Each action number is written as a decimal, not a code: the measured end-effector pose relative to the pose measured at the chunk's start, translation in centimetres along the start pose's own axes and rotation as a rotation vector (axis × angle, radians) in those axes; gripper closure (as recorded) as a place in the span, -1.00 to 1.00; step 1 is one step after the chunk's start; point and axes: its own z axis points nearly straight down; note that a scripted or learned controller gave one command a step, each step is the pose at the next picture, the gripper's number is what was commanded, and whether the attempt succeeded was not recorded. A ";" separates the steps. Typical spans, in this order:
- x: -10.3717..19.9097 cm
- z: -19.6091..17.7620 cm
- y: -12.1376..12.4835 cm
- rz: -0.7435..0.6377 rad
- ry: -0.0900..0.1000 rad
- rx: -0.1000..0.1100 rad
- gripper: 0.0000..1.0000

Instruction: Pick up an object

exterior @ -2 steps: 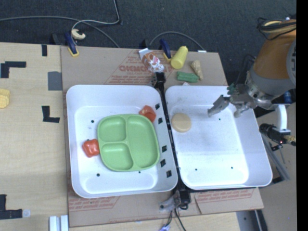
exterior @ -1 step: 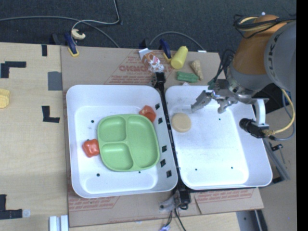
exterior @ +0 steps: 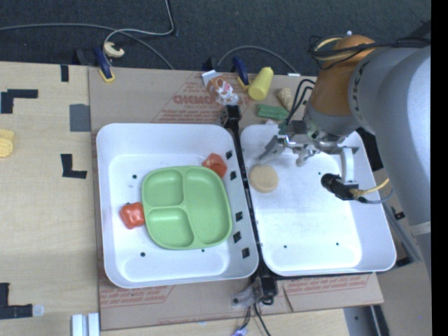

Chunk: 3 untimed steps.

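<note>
I see the gripper [exterior: 285, 150] spread open, grasping nothing, just above the tan round piece [exterior: 264, 178] in the right bin [exterior: 329, 257].

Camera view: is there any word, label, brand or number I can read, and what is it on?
Red printed lettering on the cardboard sheet behind the left bin: too blurred to read.
Small packet with red and white print: too small to read.
Nothing else carries text.
</note>
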 end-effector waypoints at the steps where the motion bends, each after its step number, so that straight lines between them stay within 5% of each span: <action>1: -0.3 4.3 -0.2 -0.001 0.001 -0.010 -1.00; 3: -0.4 4.3 0.4 -0.002 0.002 -0.010 -1.00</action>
